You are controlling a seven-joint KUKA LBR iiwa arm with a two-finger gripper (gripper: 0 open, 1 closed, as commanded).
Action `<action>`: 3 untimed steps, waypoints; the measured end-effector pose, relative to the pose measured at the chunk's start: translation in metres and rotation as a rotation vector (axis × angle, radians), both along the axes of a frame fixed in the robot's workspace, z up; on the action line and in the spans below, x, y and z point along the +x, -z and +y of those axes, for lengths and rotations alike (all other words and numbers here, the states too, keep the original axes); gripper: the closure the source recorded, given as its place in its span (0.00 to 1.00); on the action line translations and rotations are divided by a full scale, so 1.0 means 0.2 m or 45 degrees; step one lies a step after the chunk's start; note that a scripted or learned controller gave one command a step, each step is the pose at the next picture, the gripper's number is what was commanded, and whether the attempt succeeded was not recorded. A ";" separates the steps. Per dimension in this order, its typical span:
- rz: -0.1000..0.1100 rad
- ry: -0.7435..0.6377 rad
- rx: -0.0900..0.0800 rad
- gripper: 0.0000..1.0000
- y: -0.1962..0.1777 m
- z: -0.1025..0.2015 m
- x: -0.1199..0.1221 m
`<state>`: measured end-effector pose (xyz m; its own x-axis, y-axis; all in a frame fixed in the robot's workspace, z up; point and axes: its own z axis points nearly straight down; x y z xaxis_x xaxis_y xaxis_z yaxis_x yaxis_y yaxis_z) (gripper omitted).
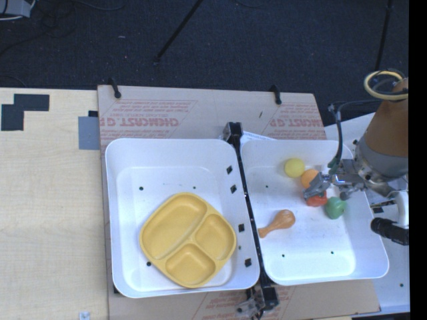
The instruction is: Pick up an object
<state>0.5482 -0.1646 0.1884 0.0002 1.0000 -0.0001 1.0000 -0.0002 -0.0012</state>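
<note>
1. White plastic is your landmark: the right bin (313,272) sits on the counter (47,212), touching the left bin (133,153) along a dark divider between them.
2. You see the grey arm (387,135), with its orange band, reaching over the right bin's far right wall.
3. Your gripper (319,191) hangs low over the right bin's upper right part, among a small cluster of toys.
4. Whether it is apart, together or clamped on something you cannot tell; the metal parts blur into the toys there.
5. Look at the cluster inside the right bin: a yellow ball (294,167) lies toward the far wall, an orange piece (309,177) is just beside it, and a red piece (317,201) sits directly under the gripper.
6. A green piece (334,208) lies next to the red one, closer to the right bin's right wall.
7. An orange wooden-looking pear shape (278,223) rests near the right bin's middle, well apart from the cluster, its narrow end pointing at the divider.
8. Left of the right bin, a yellow divided plate (188,239) lies flat in the other bin.
</note>
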 end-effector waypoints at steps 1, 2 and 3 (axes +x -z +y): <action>0.008 -0.001 0.003 0.00 0.31 0.02 0.03; 0.004 0.001 0.002 0.00 0.51 0.03 0.03; 0.002 0.004 0.001 1.00 0.45 0.02 0.03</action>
